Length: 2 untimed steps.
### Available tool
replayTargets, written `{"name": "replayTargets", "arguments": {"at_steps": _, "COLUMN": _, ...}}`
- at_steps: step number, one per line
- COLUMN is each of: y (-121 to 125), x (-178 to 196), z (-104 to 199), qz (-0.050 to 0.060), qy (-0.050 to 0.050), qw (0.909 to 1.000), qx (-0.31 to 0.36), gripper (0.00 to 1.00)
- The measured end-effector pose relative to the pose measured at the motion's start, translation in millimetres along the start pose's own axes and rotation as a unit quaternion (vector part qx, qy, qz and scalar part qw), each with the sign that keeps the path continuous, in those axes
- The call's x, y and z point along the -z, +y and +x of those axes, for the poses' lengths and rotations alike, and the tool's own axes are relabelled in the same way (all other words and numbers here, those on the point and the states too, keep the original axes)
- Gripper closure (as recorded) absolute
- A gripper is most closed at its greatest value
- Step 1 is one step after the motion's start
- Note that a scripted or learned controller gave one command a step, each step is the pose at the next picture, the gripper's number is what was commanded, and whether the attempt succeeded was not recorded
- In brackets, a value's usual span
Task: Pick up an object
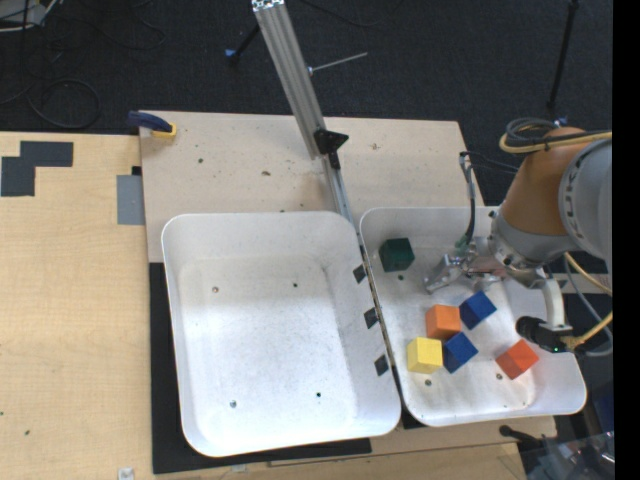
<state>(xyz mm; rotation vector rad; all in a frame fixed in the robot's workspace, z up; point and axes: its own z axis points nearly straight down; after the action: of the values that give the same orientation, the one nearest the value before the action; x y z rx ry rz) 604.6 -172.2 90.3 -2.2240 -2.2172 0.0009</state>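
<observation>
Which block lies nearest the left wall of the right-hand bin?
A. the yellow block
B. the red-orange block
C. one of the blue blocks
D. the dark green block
D: the dark green block sits close by the right-hand bin's left wall, with the yellow block further in.

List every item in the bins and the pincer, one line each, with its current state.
Pincer: low over the right bin, beside the cubes, nothing seen between its tips.
Green cube: resting, apart from the others.
Orange cube: resting, next to the yellow one.
Yellow cube: resting.
Upper blue cube: resting.
Lower blue cube: resting.
Red-orange cube: resting, tilted.
</observation>
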Motion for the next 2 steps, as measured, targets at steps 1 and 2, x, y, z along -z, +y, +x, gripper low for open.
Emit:
{"name": "replayTargets", "arguments": {"at_steps": 1, "y": 0, "x": 11, "z": -1, "qz": 0.000, "qy": 0.000, "qw": 1.0000, "qx": -0.002, "gripper": 1.00}}
{"name": "replayTargets", "arguments": {"at_steps": 2, "y": -3, "x": 55, "z": 4, "qz": -0.001, "qy": 0.000, "qw": 1.0000, "qx": 0.001, "gripper": 1.00}}
